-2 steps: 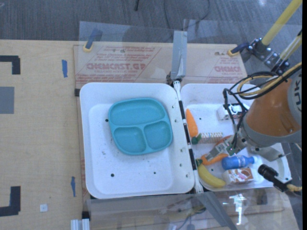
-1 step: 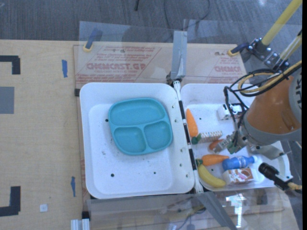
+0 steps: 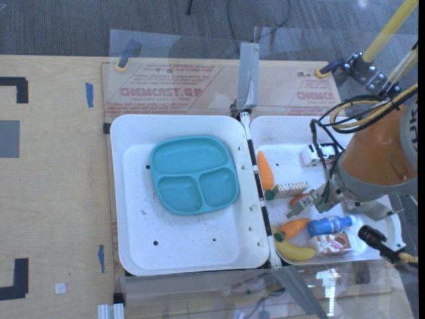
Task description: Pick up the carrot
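Note:
The carrot, orange with a green top at its near end, lies lengthwise along the left wall of the right bin. My gripper hangs low in the middle of that bin, to the right of and nearer than the carrot, apart from it. The grey and orange arm comes in from the right above it. Nothing of the carrot is covered.
The left bin holds a teal divided plate. Around the gripper lie a speckled wafer bar, a smaller orange piece with green leaves, a banana, a blue bottle and a red-and-white packet.

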You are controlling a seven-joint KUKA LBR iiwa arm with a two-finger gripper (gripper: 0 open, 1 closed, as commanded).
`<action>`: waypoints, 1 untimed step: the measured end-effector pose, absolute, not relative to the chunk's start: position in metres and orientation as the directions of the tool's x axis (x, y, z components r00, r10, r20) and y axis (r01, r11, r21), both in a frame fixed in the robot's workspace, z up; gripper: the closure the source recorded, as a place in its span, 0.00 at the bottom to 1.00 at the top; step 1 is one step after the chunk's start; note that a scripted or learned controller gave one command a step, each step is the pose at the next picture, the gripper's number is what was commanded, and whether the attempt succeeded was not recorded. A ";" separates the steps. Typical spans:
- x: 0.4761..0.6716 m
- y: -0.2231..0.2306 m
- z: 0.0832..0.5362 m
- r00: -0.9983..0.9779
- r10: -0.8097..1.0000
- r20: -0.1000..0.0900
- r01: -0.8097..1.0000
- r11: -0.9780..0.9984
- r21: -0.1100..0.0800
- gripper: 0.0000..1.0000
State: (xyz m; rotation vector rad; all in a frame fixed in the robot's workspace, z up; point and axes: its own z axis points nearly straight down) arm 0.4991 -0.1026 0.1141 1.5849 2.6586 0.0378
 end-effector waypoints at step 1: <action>0.518 -0.075 0.183 -0.691 0.723 0.000 0.723 0.691 0.001 0.00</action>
